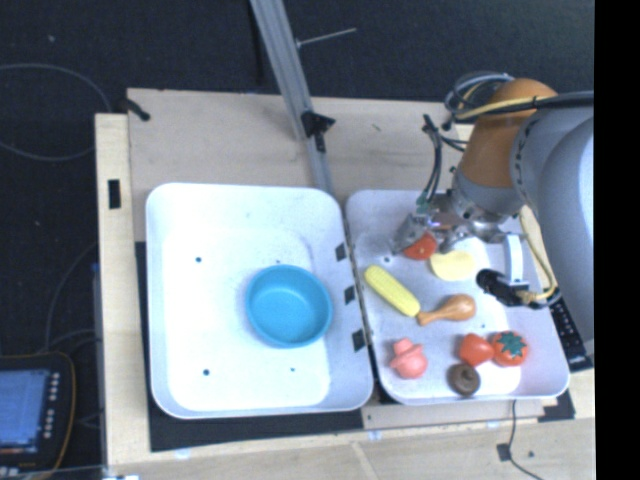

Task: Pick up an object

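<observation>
Your gripper (428, 236) is down in the right bin (385, 218), near its back edge. A small red piece (421, 247) sits right at the fingertips; you can't tell if it's gripped or just under them, or how the fingers stand. Just beside it lies a pale yellow piece (455, 264). Further forward you've got a corn cob (391, 290), drumstick (448, 310), pink toy (407, 359), tomato (476, 349), strawberry (509, 348) and brown disc (463, 378). Left bin (200, 228) holds a blue bowl (289, 305)
</observation>
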